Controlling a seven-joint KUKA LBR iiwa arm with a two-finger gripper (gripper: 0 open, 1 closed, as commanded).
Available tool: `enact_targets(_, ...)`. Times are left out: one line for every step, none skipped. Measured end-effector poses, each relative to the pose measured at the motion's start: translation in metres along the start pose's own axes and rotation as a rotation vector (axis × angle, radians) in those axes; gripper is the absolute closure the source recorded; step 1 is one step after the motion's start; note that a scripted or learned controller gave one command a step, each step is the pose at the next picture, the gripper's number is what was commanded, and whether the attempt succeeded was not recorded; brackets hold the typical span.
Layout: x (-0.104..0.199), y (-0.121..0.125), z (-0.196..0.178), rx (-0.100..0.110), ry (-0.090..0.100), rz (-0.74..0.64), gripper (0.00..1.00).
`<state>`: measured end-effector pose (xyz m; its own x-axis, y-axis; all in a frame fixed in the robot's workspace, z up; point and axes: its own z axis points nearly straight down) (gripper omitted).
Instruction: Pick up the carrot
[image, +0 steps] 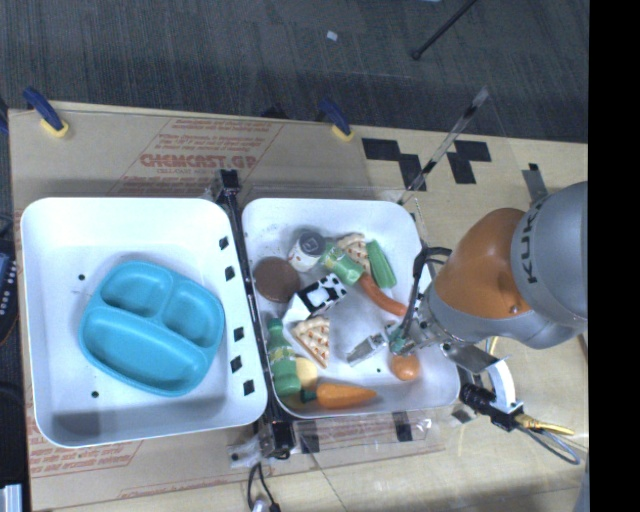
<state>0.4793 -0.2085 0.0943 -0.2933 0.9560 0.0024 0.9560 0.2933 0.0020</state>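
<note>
Orange carrot (339, 396): lies on its side against the near wall of the right bin (432, 252), thick end to the right, tip pointing left toward a small green and yellow piece (290, 376).
Round orange piece (404, 368): just right of and behind the carrot, near the gripper; it looks like a different item, easy to mistake for the target.
Gripper (398, 342): low over the right bin's near right part, metal fingers reaching left; from where I stand I cannot tell whether they are spread or pressed together, and nothing shows between them.
Waffle wedge (312, 340): left of the gripper, mid-bin, apart from the carrot.
Red-orange pepper (381, 297): a curved strip further back, beside a green vegetable (380, 260).
Brown disc (276, 279): far left of the right bin, close to the divider.
Blue tray (152, 326): sits alone in the left bin (40, 240), well apart from the work.
Doing it well: I'd judge the arm must shift nearer and slightly left, straddle the carrot across its narrow width at mid-length, and mind the bin wall crowding one finger.
</note>
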Motion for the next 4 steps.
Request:
enact_targets(0.0,-0.003,0.002,0.009,0.005,-0.345,0.0)
enact_targets(0.0,-0.002,-0.008,0.011,0.005,-0.355,1.0)
enact_targets(0.0,-0.002,-0.008,0.011,0.005,-0.355,0.0)
enact_targets(-0.001,-0.003,0.002,0.007,0.003,-0.139,0.0)
